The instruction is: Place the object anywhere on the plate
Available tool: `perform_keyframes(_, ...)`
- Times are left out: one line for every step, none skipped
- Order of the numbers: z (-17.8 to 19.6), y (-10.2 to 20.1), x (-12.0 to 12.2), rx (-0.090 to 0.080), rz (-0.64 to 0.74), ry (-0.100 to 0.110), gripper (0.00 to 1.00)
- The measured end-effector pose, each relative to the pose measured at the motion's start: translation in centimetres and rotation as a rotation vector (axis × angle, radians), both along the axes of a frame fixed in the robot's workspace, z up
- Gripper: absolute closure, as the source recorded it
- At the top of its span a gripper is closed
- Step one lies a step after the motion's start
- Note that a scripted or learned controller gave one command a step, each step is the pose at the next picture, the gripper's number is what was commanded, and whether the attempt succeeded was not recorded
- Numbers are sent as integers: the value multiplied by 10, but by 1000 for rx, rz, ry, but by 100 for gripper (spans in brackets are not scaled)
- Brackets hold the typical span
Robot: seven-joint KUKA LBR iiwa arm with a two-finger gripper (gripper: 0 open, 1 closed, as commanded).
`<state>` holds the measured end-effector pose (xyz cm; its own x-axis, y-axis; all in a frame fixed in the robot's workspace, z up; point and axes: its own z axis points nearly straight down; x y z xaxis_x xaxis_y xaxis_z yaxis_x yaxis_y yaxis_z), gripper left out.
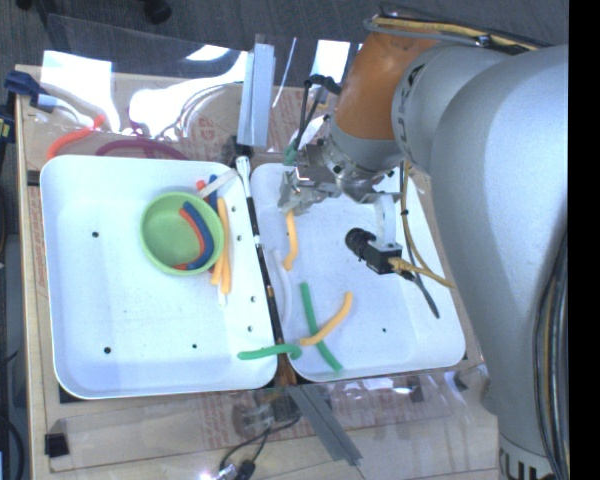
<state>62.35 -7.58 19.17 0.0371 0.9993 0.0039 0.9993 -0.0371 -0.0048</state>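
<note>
Leftmost, we see the left bin on the desk, and in its upper right part sits the green plate, round and shallow. Red and blue curved strips lie in the plate's right half, and an orange stick lies along its right rim, reaching down past it onto the bin floor. A green strip bridges the low wall between the two bins near their front edge.

Moving right, we find the right bin. An orange stick lies in its upper left part, pointing up toward the gripper, which hangs just above its top end. We cannot tell whether the fingers are apart or together, nor whether they touch the stick. Lower down, a green strip and a curved orange strip cross each other. A black fitting hangs from the arm, which fills the right side.
</note>
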Motion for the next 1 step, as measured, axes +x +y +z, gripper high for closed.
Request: perform_keyframes(0, 0, 0, 0, 0, 0, 0)
